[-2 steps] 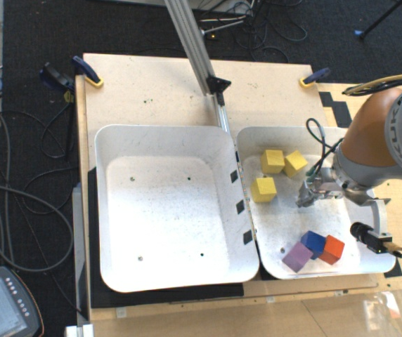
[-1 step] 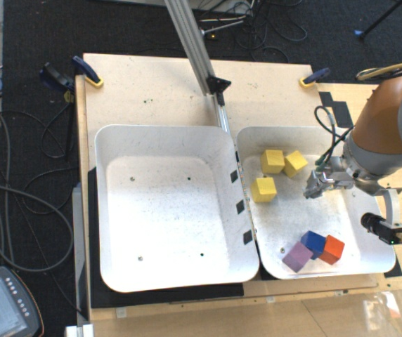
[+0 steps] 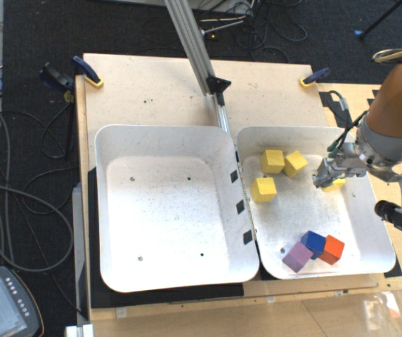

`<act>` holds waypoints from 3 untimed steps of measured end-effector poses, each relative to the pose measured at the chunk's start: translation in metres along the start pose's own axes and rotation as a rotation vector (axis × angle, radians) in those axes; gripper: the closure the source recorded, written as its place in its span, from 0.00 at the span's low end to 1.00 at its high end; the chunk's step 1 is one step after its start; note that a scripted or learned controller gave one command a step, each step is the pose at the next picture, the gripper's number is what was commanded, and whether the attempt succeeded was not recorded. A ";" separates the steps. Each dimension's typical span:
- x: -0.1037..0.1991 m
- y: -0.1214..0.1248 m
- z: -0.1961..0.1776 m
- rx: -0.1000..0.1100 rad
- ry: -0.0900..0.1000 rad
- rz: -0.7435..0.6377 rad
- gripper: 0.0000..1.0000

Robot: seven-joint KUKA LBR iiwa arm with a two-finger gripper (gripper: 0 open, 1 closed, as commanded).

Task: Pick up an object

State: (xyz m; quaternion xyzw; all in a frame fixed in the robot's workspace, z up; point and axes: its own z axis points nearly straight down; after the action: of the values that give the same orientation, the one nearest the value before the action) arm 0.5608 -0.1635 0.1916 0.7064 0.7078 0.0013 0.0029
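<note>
The right bin point(image 3: 370, 251) holds three yellow blocks point(image 3: 273, 161), point(image 3: 295, 163), point(image 3: 264, 188) near its upper left. A purple block point(image 3: 298, 257), a blue block point(image 3: 314, 242) and an orange block point(image 3: 333, 249) huddle by its front edge. My gripper point(image 3: 325, 179) hangs low over the bin's upper right part, reaching in from the right. A small yellow piece point(image 3: 335, 183) peeks out just beside and under the fingertips; I cannot tell whether it sits between them.
The left bin point(image 3: 109, 153) lies beside the right one, with black clips along the shared wall point(image 3: 237, 188). A slanted metal pole point(image 3: 190, 37) crosses the bench top. Clamps point(image 3: 88, 72), point(image 3: 315, 76) sit at the board's far corners.
</note>
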 end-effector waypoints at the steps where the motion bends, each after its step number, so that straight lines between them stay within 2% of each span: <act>1: -0.009 0.006 -0.057 -0.001 -0.001 0.000 1.00; 2: -0.009 0.007 -0.080 0.002 0.000 -0.001 1.00; 3: 0.033 0.005 -0.075 0.006 0.002 -0.005 1.00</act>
State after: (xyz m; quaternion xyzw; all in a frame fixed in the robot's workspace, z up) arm 0.5655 -0.1304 0.2665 0.7047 0.7095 0.0001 0.0000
